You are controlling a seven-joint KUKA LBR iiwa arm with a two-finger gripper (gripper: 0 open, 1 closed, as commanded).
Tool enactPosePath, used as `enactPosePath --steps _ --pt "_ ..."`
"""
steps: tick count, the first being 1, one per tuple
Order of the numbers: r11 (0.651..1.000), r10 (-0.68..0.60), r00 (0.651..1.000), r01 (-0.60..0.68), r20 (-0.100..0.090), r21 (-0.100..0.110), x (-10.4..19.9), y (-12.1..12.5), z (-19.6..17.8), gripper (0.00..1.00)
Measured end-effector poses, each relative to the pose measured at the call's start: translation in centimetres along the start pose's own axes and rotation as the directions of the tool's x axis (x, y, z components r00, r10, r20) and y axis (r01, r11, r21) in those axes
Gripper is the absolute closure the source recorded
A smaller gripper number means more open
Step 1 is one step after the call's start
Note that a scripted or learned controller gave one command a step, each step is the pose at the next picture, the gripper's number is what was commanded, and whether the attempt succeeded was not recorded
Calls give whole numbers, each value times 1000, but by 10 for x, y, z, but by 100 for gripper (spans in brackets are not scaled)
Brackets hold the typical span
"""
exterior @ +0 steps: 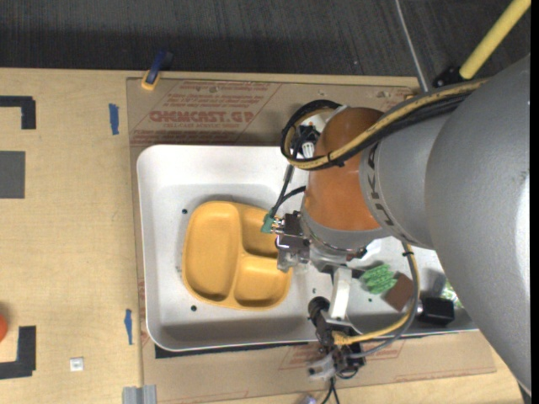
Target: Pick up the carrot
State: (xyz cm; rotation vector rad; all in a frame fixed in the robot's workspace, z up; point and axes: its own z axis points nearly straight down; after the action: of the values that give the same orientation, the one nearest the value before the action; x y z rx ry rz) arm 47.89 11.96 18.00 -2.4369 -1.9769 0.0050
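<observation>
We look down on a tan surface (pixel 67 225) that carries two shallow white bins. The left bin (pixel 160 225) holds a yellow divided tray (pixel 227 255) lying flat, its compartments facing up, close to the bin's right wall. The grey arm (pixel 455 183) comes in from the right and covers most of the right bin (pixel 425 263), with its orange band (pixel 341 179) sitting above the wrist near the line where the two bins meet. The wrist hangs just beside the right edge of the yellow tray. The jaws (pixel 286 247) are hidden beneath the wrist housing, so we cannot tell how far open they are or whether they have hold of anything. In the right bin, just right of the wrist, we see a green ridged piece (pixel 376 278) touching a brown block (pixel 402 293), and a black item (pixel 438 310) near them. We cannot make out the carrot; the arm hides much of the right bin. Black cables (pixel 337 356) loop below the wrist over the front edge.
</observation>
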Motion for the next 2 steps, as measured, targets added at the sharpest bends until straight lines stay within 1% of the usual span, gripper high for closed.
enactPosePath --steps 1,2 --pt "946 325 946 -325 -1 -4 -39 46 -5 100" --pt "848 531 848 -531 -1 0 2 17 3 100"
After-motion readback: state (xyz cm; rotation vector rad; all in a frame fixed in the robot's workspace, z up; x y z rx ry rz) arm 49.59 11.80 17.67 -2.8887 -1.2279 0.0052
